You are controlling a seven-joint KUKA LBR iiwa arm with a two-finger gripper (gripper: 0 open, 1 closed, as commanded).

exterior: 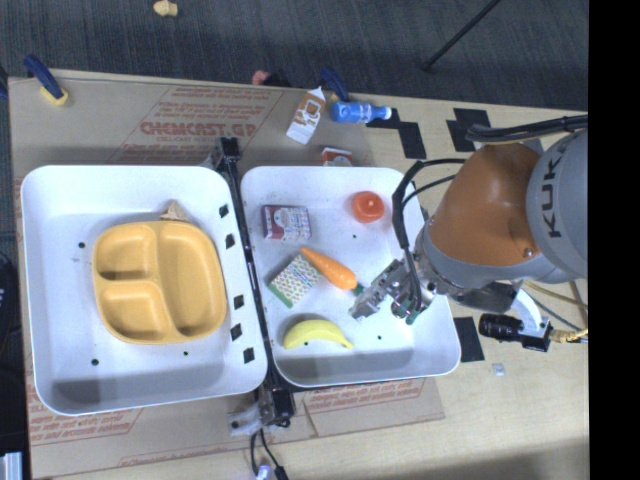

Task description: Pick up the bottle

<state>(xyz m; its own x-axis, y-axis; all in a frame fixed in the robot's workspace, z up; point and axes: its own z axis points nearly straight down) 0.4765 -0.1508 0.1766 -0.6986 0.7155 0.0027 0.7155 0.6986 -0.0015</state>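
Blue-capped, your bottle (360,113) lies on the desk (150,118) behind the right bin (440,353). Your hand (385,298) hovers inside that bin beside the carrot (330,267); its grip you cannot tell.

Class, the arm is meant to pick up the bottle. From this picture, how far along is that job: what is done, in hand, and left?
Done: nothing. The blue bottle lies on the bench beyond the right bin. In hand: the gripper is low inside that bin, beside the carrot and above the banana, far from the bottle. Left: the reach, grasp and lift.
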